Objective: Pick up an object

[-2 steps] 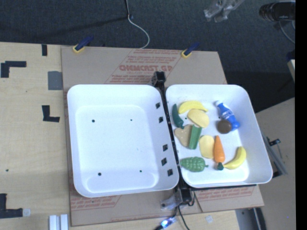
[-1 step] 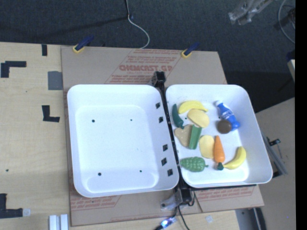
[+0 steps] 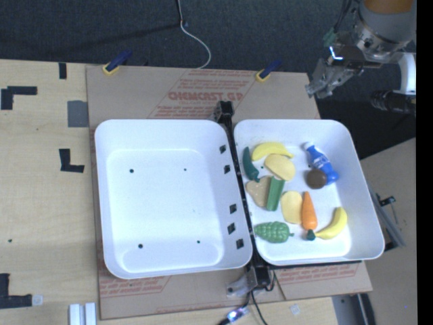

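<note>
Seen from the camera above the bench, the gripper (image 3: 325, 80) hangs beyond the far right corner of the right bin (image 3: 358, 181), over the dark floor and well apart from every object. Whether its claw is released or clenched cannot be told at this angle; nothing shows between its tips.

All the toy food lies in the right bin. A yellow banana (image 3: 269, 149) sits near the far edge beside a dark green pepper (image 3: 249, 164), which rests against the bin's left wall. A pale potato wedge (image 3: 281, 167) lies just below the banana. A blue bottle (image 3: 319, 162) rests toward the far right side, touching a brown round piece (image 3: 315, 178). Mid-bin, a green cucumber (image 3: 274, 192) lies across a tan slice (image 3: 257, 192). A yellow lemon piece (image 3: 291, 207) sits beside an orange carrot (image 3: 308, 213). Near the front edge lie a knobbly green vegetable (image 3: 272, 232) and a second banana (image 3: 333, 225).

The left bin (image 3: 108, 181) sits just beside it, on a cardboard sheet (image 3: 189, 93).
</note>
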Motion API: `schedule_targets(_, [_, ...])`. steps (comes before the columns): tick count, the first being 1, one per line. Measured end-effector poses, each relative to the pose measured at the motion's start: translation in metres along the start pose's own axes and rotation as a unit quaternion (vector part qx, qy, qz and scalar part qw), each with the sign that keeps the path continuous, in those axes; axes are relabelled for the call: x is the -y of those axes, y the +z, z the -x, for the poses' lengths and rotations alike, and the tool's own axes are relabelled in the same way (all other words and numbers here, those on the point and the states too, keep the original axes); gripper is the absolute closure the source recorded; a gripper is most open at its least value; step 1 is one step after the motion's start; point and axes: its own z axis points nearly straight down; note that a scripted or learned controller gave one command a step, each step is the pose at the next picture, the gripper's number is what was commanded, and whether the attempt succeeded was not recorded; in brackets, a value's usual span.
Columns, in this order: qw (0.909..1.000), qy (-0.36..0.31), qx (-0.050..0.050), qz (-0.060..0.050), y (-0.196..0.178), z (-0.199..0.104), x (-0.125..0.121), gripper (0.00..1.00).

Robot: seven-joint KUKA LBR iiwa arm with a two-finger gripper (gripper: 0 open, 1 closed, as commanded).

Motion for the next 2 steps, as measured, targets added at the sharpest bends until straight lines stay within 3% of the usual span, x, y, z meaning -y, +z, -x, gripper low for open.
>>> schedule_targets(1, [0.9998,-0.006,0.0,0.019,-0.191,-0.058,0.002,1.0])
schedule_targets(2, [1.0,0.0,0.001,0.009,-0.176,0.014,0.001,1.0])
